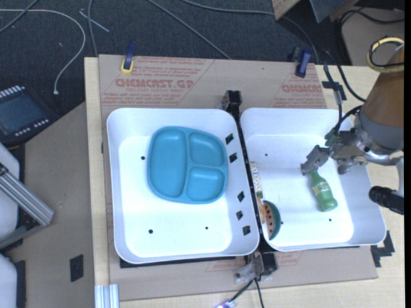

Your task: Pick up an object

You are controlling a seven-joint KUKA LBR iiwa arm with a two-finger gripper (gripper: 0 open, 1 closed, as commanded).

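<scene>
Cardboard covers the counter, and two white bins sit on it side by side, with cables lying on the dark floor behind. On the left bin rests a blue divided plate, lying flat near the middle. On the right bin lies a small green bottle, on its side, with its cap end pointing toward the arm, and a round green and brown object leans against the wall between the two bins. The gripper hangs just above the top end of the bottle; its jaws look spread apart with nothing between them, though the slanted view makes the exact gap hard to judge. I think the step in hand is the approach to the bottle. To do it well, the jaws should be centred over the middle of the bottle body, not over the narrow cap end, and turned so they close across the short width. Then the arm should descend straight until the fingers are on both sides, because a round bottle may roll away if only one finger touches it first.
</scene>
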